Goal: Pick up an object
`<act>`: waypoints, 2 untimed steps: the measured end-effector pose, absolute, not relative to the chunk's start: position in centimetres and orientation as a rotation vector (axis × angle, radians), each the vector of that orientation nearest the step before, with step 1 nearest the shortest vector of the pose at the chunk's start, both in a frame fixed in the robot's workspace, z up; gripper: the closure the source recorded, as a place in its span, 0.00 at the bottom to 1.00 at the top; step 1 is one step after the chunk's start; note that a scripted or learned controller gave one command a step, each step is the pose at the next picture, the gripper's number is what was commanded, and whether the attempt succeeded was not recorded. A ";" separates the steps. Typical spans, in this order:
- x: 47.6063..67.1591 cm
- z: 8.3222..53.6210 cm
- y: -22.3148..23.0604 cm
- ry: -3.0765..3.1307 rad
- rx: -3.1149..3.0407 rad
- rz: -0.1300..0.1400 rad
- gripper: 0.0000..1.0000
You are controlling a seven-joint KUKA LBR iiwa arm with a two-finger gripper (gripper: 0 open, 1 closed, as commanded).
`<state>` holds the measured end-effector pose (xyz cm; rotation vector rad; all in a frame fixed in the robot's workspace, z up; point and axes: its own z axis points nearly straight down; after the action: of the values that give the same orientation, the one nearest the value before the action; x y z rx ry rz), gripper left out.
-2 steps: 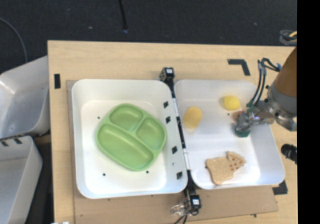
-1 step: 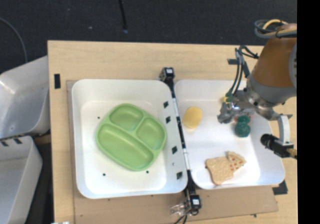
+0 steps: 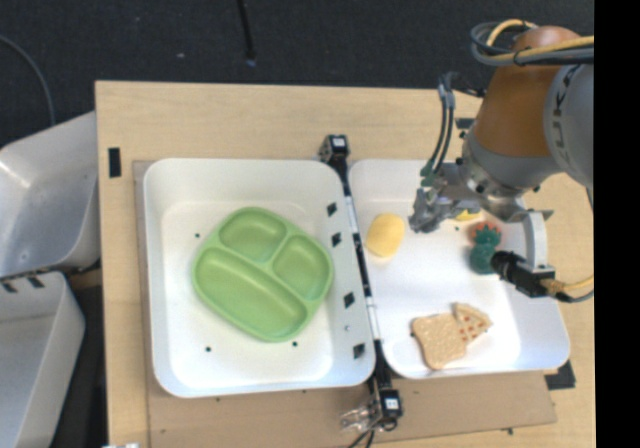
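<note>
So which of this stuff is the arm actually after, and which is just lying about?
For the job (pickable, near the gripper):
yellow lump
green toy
toast-like piece

Just lying about:
green divided plate, alone in the left bin

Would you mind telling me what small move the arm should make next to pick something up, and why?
Probably a short shift toward the yellow object, then a descent over it. The gripper hangs in the right bin just beside that object, with nothing visibly between its fingers, and the toast-like piece lies farther off.
</note>
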<state>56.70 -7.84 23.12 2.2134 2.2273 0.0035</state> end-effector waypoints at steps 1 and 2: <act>57.8 22.8 -2.1 2.229 2.213 0.003 1.00; 59.8 22.0 2.7 2.227 2.214 0.002 1.00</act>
<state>59.82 2.73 22.05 2.2136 2.2269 0.0016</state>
